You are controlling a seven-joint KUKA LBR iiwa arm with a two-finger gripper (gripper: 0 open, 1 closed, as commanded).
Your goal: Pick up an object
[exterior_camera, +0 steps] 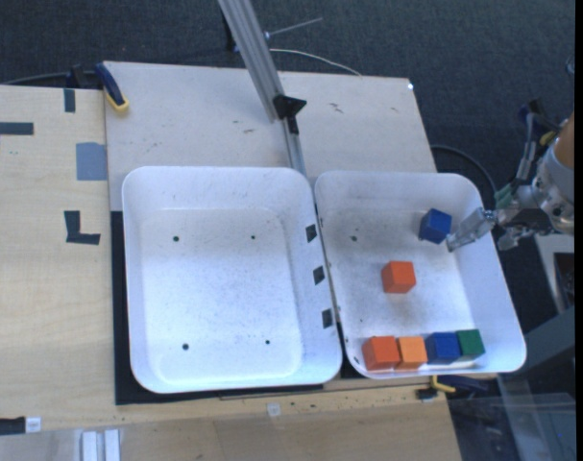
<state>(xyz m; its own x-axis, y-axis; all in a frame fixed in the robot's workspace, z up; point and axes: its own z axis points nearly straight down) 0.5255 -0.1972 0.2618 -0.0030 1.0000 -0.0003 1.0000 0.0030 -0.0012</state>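
The left bin (219, 286) holds nothing I could take, so my business is in the right bin (483, 296). Along its near wall sits a row of four cubes touching one another: red-orange cube (379, 351), orange cube (411, 351), blue cube (443, 346), green cube (470, 342). Alone in the middle of the floor stands a loose orange cube (399, 277), with free room all round. Nearest to me is a lone blue cube (435, 225), towards the far right corner, just to the left of my jaws (461, 235), which hang over the right wall. Whether my jaws are released or clenched I cannot tell. Nothing lies between them.
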